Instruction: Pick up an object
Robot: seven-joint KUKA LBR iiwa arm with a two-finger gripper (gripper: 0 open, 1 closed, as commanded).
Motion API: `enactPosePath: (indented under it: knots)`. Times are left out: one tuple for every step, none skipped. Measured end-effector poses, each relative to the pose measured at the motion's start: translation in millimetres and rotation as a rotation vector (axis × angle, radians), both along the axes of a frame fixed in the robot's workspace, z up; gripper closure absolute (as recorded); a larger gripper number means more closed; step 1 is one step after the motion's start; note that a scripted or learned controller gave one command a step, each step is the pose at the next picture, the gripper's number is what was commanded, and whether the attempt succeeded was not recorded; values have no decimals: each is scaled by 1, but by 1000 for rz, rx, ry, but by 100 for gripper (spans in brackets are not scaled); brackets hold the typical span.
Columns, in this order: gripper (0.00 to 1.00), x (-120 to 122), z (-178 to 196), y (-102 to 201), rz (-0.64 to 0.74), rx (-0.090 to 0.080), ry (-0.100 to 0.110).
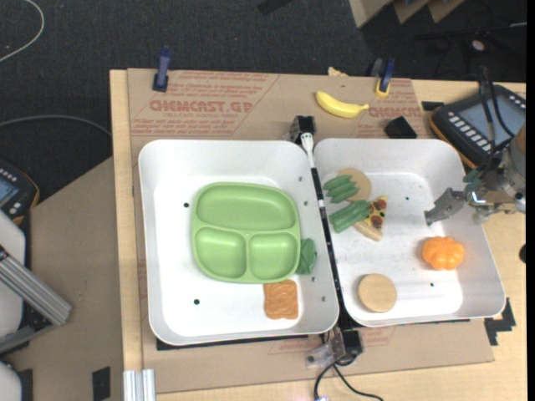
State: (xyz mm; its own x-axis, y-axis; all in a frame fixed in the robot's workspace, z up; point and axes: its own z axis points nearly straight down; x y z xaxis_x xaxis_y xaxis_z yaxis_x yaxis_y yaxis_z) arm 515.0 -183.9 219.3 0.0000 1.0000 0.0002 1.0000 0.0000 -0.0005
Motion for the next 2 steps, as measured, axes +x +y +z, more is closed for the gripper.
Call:
enactPosePath:
  knots:
    - [100, 1, 11, 0, 1, -2, -4]
    - [100, -24, -141, 10, -2, 2, 4]
